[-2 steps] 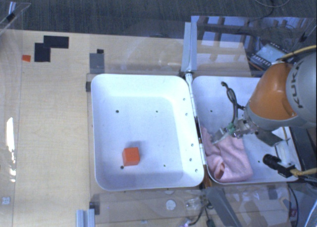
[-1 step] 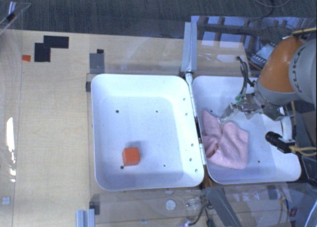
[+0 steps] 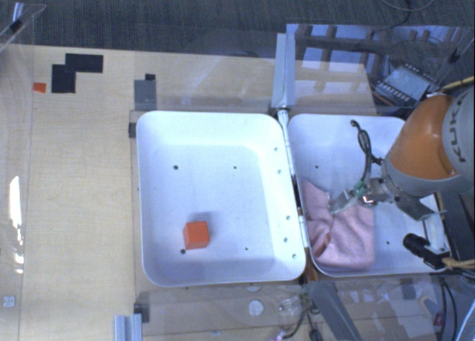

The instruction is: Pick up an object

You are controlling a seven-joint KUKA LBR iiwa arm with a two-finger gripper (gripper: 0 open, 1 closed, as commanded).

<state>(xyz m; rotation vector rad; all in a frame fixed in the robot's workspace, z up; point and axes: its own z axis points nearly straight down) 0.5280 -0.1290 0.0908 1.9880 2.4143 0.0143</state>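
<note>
Closest to the lens, the grey arm (image 3: 434,155) with its orange band reaches in from the right edge and hangs over the right bin (image 3: 326,135). Its end effector (image 3: 347,202) is low over the pink cloth (image 3: 341,229), at the cloth's upper edge. Whether the fingers are spread or pressed together cannot be told, since they are small and blurred against the fabric, and nothing can be seen pinched between them. A dark cable (image 3: 364,143) loops up from the wrist across the bin's white floor.

That pink cloth lies crumpled in the near-left part of the right bin, against the wall shared with the neighbouring bin and reaching to the near rim.

Well apart from it, an orange block (image 3: 197,235) sits on the floor of the left bin (image 3: 215,128), toward its near-left corner. It is upright and touches no wall.

Both bins rest side by side on the pale wooden desk (image 3: 74,206). On the desk's far-left part lie black patches (image 3: 74,70) and a small orange square (image 3: 39,88).
</note>
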